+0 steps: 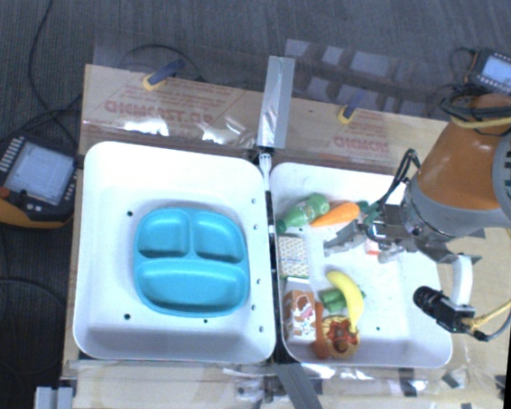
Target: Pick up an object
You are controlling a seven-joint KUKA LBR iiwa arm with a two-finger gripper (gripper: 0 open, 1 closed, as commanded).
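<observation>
Pincer (361,233) hangs low over the right bin (422,348), just beside the carrot's tip, its grey fingers seemingly spread with nothing between them, though that is hard to tell. Nearest the front edge lie a red packet (337,337) and a snack box (301,315), then a banana (346,292) touching a green piece (331,299). Farther back, the carrot (336,216) rests against a green vegetable (302,210), probably the target. The left bin (108,229) carries a blue tray (193,261), likely the drop-off.

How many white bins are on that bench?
2. The left bin holds a blue tray. The right bin holds the toy food, such as the banana and carrot, and the gripper reaches into it.
</observation>
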